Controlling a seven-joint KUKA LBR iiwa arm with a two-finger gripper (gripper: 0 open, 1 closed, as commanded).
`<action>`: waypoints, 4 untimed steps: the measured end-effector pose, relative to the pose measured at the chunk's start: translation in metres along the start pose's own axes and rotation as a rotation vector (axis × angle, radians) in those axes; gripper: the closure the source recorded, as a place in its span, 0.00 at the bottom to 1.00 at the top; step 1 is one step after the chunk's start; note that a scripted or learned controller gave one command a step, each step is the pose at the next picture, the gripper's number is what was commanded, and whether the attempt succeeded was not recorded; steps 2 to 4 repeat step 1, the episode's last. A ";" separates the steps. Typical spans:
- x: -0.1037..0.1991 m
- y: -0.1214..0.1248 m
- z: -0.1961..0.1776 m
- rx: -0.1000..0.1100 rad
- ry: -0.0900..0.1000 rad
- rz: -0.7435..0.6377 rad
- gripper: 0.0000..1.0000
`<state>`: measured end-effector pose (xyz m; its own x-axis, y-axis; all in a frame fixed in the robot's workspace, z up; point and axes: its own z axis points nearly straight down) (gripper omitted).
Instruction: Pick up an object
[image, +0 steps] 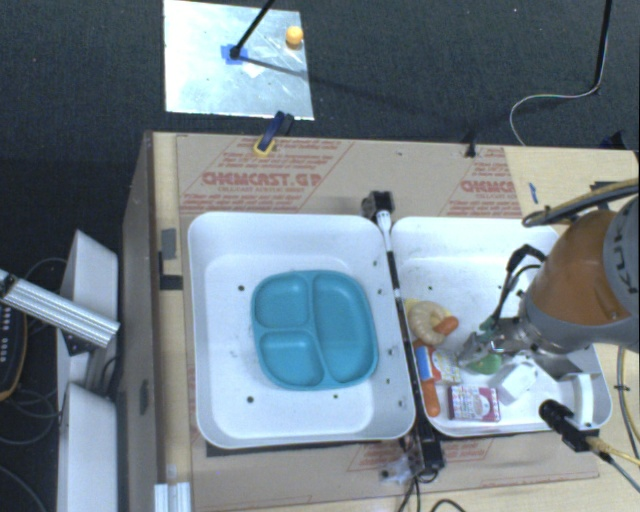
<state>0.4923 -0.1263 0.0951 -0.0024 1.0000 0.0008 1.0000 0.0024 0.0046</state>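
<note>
Over the right bin (480, 240) my hand (478, 350) hangs low beside a green object (487, 364); whether it is clenched or released I cannot tell; a croissant-like pastry (428, 320) lies just left of it; the left bin (230, 260) holds a blue divided plate (314, 330), apart; cardboard covers the desk (300, 175); dark carpet beyond.

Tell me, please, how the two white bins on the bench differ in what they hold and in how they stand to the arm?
The left bin holds one blue divided plate lying flat at its middle; the right bin holds several small things crowded toward its near left side, among them a small pink and white box. The gripper is down in the right bin, while the left bin lies away from it. Both bins are shallow, white and side by side.
</note>
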 end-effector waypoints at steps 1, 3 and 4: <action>0.066 0.017 -0.090 0.001 0.000 -0.001 1.00; 0.066 0.017 -0.090 0.001 0.000 -0.001 1.00; 0.066 0.017 -0.090 0.001 0.000 -0.001 1.00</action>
